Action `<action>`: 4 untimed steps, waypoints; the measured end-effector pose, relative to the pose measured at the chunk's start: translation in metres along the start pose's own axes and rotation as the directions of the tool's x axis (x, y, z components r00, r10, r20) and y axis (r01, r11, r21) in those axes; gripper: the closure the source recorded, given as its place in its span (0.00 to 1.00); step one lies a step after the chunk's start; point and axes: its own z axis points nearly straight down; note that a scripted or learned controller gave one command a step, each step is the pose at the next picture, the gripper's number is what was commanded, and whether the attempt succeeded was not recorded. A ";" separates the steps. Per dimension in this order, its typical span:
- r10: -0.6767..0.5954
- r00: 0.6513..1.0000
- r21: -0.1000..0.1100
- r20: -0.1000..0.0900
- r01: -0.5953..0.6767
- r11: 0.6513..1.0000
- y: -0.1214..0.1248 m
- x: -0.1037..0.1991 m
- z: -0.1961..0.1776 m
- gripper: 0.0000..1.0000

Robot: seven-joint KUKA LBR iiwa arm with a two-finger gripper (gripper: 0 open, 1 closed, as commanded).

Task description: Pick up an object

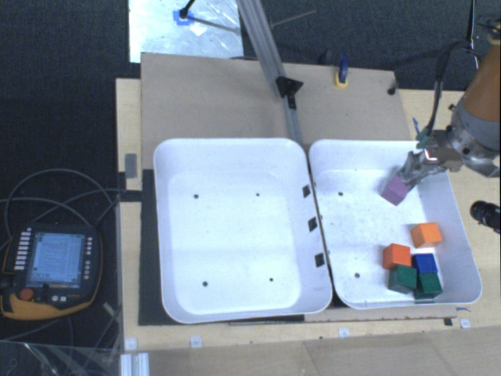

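Observation:
My gripper [412, 171] reaches in from the right over the far right part of the right bin [352, 225]. Its fingers are shut on the upper edge of a purple block [395, 189], which hangs tilted just below and left of them. At the bin's near right corner lies a cluster of blocks: an orange block [427, 234], a second orange block [397, 254], a blue block [426, 262] and two green blocks [404, 277] touching one another.
The left bin [227, 233] sits beside the right one, joined along a middle rim with black clips [312, 223]. A slanted metal pole [262, 30] rises behind the bins. A teach pendant [47, 269] lies off the bench at the left.

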 end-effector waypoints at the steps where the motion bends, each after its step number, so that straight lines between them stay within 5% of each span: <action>1: -0.005 1.000 0.006 -0.004 0.005 1.000 -0.005 0.051 0.015 1.00; 4: -0.006 1.000 0.008 -0.005 0.007 1.000 -0.022 0.224 0.032 1.00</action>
